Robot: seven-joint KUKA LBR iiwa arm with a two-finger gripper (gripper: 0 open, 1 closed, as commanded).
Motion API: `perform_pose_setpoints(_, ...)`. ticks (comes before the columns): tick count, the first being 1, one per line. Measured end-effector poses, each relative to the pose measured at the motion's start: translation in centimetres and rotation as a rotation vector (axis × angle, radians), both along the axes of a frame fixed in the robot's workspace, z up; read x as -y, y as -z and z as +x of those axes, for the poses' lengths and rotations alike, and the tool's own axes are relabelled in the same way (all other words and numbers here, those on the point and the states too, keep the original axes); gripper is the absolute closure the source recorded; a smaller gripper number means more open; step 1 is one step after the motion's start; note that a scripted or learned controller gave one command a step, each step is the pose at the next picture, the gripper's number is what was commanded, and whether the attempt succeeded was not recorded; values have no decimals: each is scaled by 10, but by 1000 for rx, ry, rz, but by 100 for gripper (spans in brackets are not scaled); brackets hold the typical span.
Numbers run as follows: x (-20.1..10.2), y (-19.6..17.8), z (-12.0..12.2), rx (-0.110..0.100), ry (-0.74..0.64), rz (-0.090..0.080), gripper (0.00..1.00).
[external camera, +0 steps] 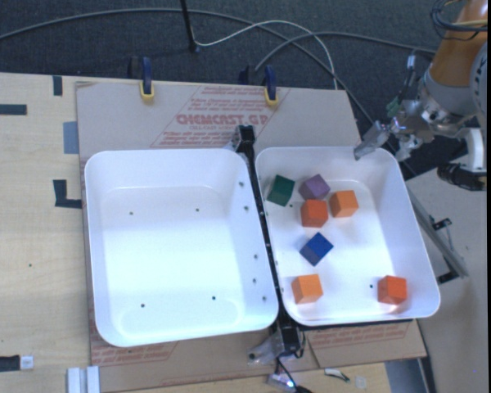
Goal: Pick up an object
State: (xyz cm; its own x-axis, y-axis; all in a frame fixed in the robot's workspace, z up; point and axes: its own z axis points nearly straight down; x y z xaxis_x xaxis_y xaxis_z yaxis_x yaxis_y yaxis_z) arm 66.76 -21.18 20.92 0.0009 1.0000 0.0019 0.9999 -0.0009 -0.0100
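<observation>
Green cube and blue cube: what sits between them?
In the camera view, bare bin floor lies between the green cube and blue cube; an orange cube sits just right of it.

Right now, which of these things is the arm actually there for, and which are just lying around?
For the job:
- the blocks in the right bin: green block, purple block, blue block, four orange blocks
- the gripper, over that bin's far right corner

Just there:
- left bin
- cardboard sheet
- two clamps
- cables
</observation>
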Motion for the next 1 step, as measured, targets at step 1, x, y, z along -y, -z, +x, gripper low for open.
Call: perform_pose_setpoints(1, 0, -6, 2, 10, -2, -2, 0)
